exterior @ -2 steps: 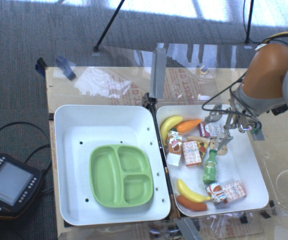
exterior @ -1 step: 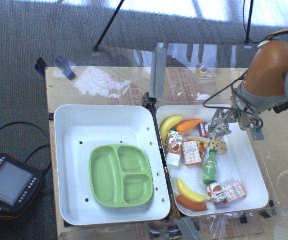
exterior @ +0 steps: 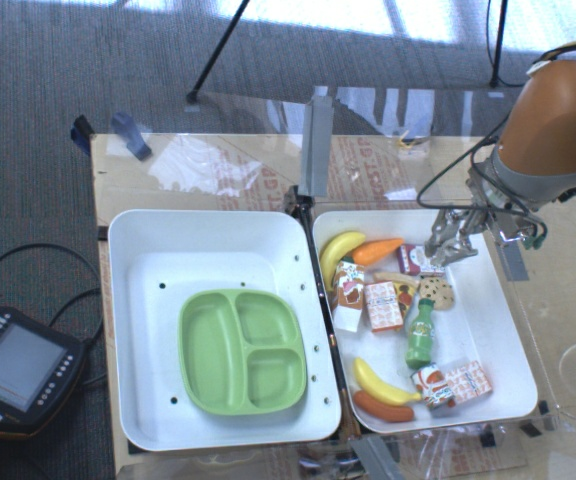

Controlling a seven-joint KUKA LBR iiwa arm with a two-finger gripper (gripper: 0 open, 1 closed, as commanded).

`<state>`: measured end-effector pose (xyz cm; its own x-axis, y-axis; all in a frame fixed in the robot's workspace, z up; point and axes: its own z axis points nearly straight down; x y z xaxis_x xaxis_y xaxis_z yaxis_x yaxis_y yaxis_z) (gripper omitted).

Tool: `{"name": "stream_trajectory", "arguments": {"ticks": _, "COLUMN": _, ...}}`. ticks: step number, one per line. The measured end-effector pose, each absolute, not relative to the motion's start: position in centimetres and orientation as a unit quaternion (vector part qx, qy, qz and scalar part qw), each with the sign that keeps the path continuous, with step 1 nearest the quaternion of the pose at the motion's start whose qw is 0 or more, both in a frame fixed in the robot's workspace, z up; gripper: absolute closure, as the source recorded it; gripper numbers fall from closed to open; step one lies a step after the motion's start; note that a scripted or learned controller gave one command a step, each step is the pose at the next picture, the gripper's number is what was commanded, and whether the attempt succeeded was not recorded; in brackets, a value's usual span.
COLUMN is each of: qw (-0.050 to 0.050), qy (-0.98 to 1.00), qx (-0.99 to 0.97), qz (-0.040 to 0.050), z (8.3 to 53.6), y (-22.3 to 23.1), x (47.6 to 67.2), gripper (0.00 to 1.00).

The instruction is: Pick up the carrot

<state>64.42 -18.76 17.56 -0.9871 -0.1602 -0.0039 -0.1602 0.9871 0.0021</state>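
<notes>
While gripper (exterior: pixel 450 236) hovers right of carrot (exterior: pixel 377 251) — approach step; jaws' state unclear — next: shift left, descend.

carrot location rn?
In the camera view, the carrot lies near the far edge of the right bin, beside the top banana, with the tool just to its right.

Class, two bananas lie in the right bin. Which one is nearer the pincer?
The banana at the bin's far left corner, beside the carrot. The other banana lies at the near edge, further from the pincer.
</notes>
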Motion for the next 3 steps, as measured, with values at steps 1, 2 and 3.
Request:
{"name": "stream_trajectory", "arguments": {"ticks": 1, "qw": 0.002, "qy": 0.998, "qx": -0.069, "qz": 0.0008, "z": 9.5, "y": -15.6, "x": 64.2, "gripper": 1.00}}
{"name": "stream_trajectory", "arguments": {"ticks": 2, "qw": 0.003, "qy": 0.994, "qx": -0.109, "qz": 0.0007, "z": 21.2, "y": -21.3, "x": 64.6, "gripper": 1.00}}
{"name": "stream_trajectory", "arguments": {"ticks": 3, "qw": 0.001, "qy": 0.976, "qx": -0.220, "qz": 0.0020, "z": 11.1, "y": -20.7, "x": 64.6, "gripper": 1.00}}
